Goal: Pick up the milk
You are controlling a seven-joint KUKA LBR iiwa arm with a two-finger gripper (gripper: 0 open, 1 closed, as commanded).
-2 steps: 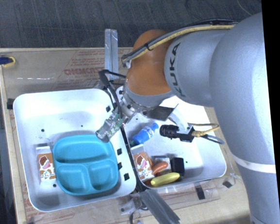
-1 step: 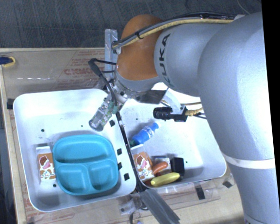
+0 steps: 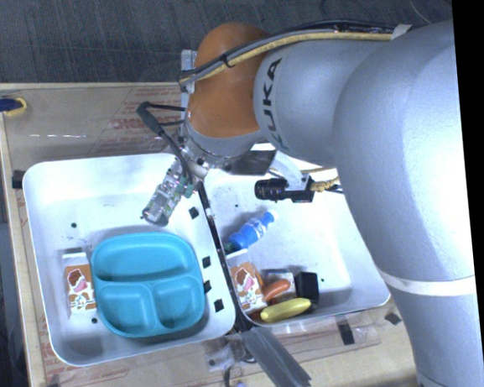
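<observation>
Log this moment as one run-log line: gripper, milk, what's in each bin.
gripper above left bin, no carton held | milk cartons: left bin, right bin | left: blue tray | right: bottle, banana

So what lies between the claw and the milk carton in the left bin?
In the camera view, bare white bin floor separates the claw from the milk carton; the blue tray lies just beside.

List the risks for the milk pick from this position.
1. There are two milk cartons: one in the left bin beside the blue tray, one in the right bin. The program may go for either.
2. The right carton lies packed against the hot dog and banana, leaving little finger room.
3. The end effector hangs over the left bin, near the divider; crossing could clip it.
</observation>
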